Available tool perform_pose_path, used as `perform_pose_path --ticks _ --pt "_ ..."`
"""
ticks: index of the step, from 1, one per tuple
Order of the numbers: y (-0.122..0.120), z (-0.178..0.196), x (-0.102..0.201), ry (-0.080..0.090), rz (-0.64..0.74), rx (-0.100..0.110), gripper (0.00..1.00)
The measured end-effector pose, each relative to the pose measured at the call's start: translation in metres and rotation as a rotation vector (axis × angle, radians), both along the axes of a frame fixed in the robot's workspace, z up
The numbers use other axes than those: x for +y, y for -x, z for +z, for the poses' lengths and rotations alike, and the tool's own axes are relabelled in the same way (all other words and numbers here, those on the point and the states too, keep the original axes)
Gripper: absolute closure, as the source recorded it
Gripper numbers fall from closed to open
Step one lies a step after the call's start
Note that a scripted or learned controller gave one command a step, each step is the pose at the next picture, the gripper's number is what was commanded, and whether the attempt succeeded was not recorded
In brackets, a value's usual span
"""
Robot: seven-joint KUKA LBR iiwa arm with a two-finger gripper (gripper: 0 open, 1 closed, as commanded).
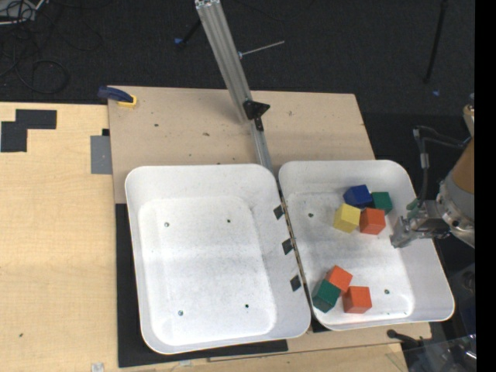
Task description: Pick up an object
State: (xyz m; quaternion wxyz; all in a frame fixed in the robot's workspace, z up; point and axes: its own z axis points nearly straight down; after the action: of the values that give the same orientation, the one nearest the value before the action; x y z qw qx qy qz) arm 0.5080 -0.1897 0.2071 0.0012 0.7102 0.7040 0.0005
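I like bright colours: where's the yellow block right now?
The yellow block lies in the right bin, in its upper cluster, just below the blue block and left of an orange block.

We lose most of the arm [465, 184] off the right edge. Hand [404, 235] is blurry, too small to resolve. Green block [381, 201] sits partly behind the orange block [372, 221].

matt white plastic bins [209, 183], pale wood bench [194, 126], ribbed metal rail [226, 53]

Grey metal gripper [404, 233] with small green detail, grey wrist housing, orange band above, thin cable beside
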Motion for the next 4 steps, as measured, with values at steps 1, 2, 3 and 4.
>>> perform_pose_path --ticks 1,2,3,4 --pt "-0.001 0.046 -0.001 0.000 0.010 -0.001 1.00" --pt "-0.011 0.034 0.046 -0.003 0.013 0.005 1.00" --pt "-0.030 0.034 0.088 -0.003 0.012 0.004 1.00" --pt "-0.049 0.022 0.136 -0.003 0.013 0.005 1.00"
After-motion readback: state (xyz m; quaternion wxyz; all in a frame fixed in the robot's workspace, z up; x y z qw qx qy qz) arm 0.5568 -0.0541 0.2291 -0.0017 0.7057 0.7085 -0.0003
